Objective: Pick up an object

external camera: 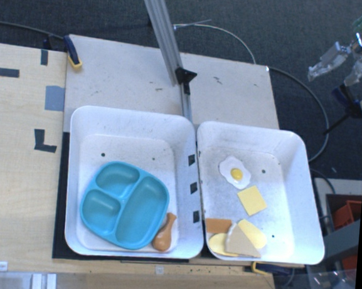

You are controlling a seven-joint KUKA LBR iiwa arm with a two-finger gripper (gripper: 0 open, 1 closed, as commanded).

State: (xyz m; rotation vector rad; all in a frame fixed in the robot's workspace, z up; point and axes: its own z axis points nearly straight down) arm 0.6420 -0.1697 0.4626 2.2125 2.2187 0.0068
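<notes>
From the fixed camera above the bench, two shallow white plastic bins sit side by side on a pale grey board; the left bin (78, 163) holds a sky-blue plastic plate with three compartments (125, 204), lying flat toward the near side of the bin; just beside the plate's right near edge, touching or nearly touching it, lies a small tan toy drumstick (165, 234), its thin end pointing up toward the bin's right wall.

The right bin (302, 201) carries the toy food pieces; a white fried egg with a yellow yolk (235, 173) lies toward the far middle of the bin floor; just near of it, slightly to the right, rests a flat square yellow cheese slice (252, 200), turned at a slant; along the near wall, an orange-brown rectangular block (218, 226) lies beside a pale yellow and beige wedge-shaped piece (242, 239), the two close together, and whether they touch is not clear.

A ribbed grey metal rail (163, 26) runs down from the top of the view to a black clamp at the far edge of the bins, over the seam between them.

The two-finger gripper (349, 61) hangs in the upper right corner, over dark floor, well apart from both bins and from every object in them; its pale parts are small and blurred there, so whether they are spread or pressed together cannot be told; nothing is seen between them.
</notes>
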